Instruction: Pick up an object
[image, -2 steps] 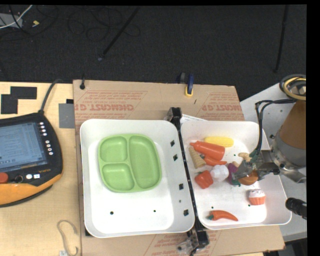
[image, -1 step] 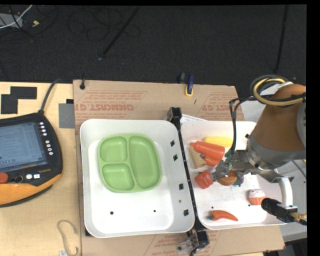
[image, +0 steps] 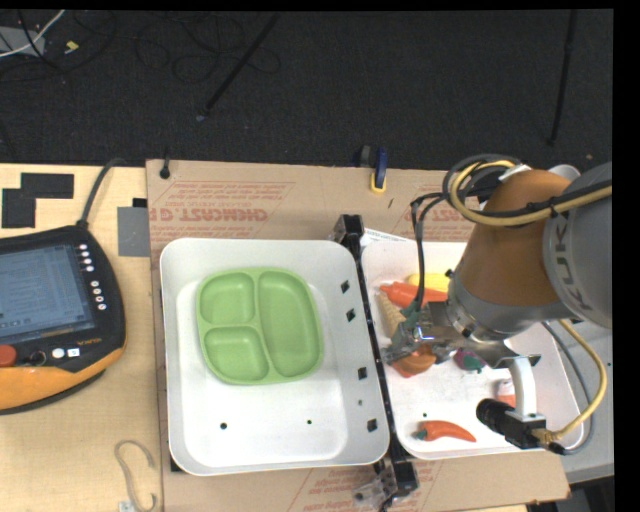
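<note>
Cardboard-topped bench with two white bins: the left bin (image: 190, 420) bears a green divided tray (image: 260, 326), while the gripper (image: 415, 340) reaches low into the right bin (image: 545, 375) among toy foods, above a reddish-brown piece (image: 412, 364), an orange pepper (image: 447, 431) nearby

The arm (image: 520, 250) reaches in from the right over the right bin (image: 560, 425), its gripper (image: 415, 340) low at that bin's left side, just above an orange-red object (image: 410, 364), with an orange carrot-like piece (image: 403, 294) and something yellow (image: 425, 282) farther back. A small orange pepper (image: 447, 431) lies at the near edge, well apart from the gripper. The left bin (image: 200, 420) holds a green divided tray (image: 259, 326), and a pendant (image: 50, 310) sits at the far left.
</note>
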